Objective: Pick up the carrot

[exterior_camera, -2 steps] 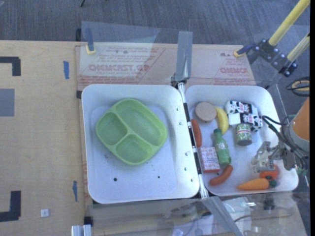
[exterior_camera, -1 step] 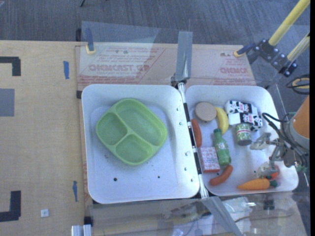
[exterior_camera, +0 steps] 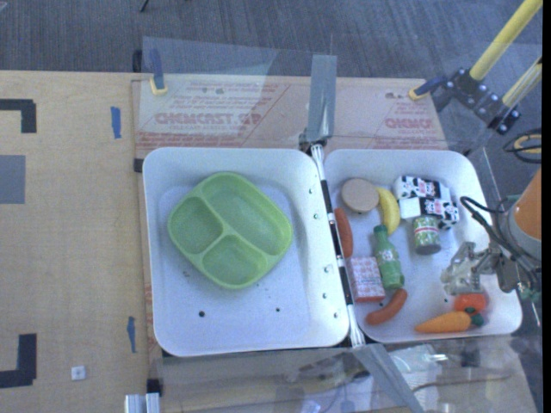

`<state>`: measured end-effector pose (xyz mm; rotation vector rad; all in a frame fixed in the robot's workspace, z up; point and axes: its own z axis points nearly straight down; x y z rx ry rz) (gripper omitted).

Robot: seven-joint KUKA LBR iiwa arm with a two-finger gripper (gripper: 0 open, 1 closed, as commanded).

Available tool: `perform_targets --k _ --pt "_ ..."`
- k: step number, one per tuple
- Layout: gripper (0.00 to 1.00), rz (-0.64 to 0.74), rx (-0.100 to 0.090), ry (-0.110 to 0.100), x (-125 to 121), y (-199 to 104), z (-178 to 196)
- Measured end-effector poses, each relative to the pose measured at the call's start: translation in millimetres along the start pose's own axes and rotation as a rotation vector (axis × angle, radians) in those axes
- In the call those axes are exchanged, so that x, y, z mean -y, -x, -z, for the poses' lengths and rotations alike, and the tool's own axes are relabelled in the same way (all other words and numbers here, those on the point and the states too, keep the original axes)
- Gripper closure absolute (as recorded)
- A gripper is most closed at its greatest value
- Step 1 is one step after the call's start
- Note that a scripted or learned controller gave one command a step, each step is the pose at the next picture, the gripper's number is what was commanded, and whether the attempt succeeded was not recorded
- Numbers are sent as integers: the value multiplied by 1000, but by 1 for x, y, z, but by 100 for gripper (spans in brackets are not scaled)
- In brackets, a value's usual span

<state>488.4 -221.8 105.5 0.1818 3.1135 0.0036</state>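
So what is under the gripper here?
The gripper hovers above bare right bin floor, with a small red-orange item and the carrot just below it; anything directly beneath is hidden.

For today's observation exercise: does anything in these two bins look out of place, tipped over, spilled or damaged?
Nothing looks spilled or broken. The green bottle lies on its side in the right bin among loosely scattered toy food. The carrot lies flat near that bin's front edge. The green plate sits askew in the left bin.

Red "CHEMCAST" lettering, faint, runs across the cardboard sheet (exterior_camera: pixel 215 114) behind the bins.
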Motion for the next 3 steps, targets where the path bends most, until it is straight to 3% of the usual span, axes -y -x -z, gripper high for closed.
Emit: perform_targets --k 1,2,3 --pt "0 0 1 0 0 0 0" --pt "0 353 15 -4 -4 4 -13" --pt "100 351 1 0 -3 0 -8"
